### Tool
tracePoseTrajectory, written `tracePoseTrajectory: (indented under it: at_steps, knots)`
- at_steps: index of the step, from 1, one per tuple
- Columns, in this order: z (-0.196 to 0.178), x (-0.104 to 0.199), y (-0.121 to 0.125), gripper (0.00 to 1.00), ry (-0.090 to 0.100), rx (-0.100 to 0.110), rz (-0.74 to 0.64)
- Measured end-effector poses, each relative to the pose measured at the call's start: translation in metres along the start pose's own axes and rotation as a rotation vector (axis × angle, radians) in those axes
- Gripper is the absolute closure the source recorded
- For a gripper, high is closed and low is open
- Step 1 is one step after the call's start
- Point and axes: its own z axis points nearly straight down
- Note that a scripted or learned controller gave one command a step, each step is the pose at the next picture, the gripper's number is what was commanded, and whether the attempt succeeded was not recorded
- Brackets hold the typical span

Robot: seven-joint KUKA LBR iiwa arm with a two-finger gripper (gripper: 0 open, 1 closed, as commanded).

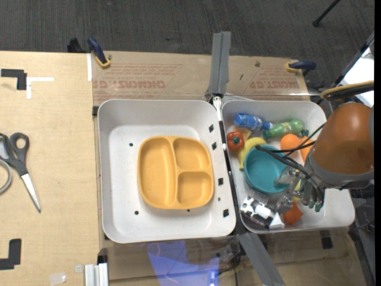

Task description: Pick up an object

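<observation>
i am reaching my gripper point(284, 190) into the right bin point(333, 216) beside the teal bowl point(265, 170), nothing lifted yet, grip state unclear.

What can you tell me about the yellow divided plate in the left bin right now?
The yellow divided plate looks like smooth moulded plastic, a rounded square with raised ridges splitting it into three compartments: one long one on the view's left, two smaller ones on the right. It lies flat, right side up, near the middle of the left bin, turned slightly against the bin's walls. Its compartments hold nothing, and only the bin floor touches it.
</observation>
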Motion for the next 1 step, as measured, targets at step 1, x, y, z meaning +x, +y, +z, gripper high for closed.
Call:
tracePoseTrajectory:
  at_steps: [1]
  knots:
    - [-0.0122,-0.0035,0.002,1.0,-0.011,-0.003,-0.002]
